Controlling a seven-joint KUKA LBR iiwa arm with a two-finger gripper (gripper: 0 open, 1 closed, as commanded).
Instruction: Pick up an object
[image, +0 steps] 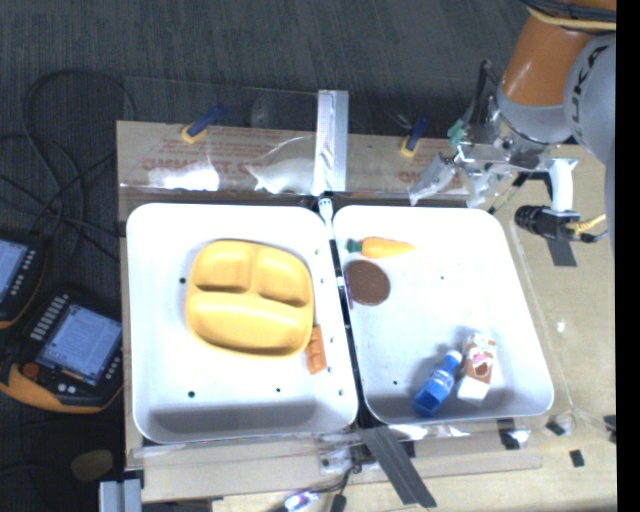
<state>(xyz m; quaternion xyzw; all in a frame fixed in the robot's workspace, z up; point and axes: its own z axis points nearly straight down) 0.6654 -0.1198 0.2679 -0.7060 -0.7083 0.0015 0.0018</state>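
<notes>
Camera view looks down on two shallow white plastic bins side by side. The grey arm with the orange band (548, 60) stands at the upper right, and its two-finger gripper (470, 180) hangs over the far rim of the right bin (520, 300), just outside the bin floor. Whether the gripper is released or clenched, I cannot tell; nothing is seen between its tips. In the right bin, a small orange toy carrot with a green top (380, 246) lies near the far left corner, and a round brown disc (368, 284) lies just beside it. A blue plastic bottle with a white cap (437, 386) and a small white and red carton (478, 368) lie close together near the front. In the left bin (160, 400), a yellow divided plastic tray (250, 297) lies upside down, with a small orange piece (316, 351) at its right edge.
</notes>
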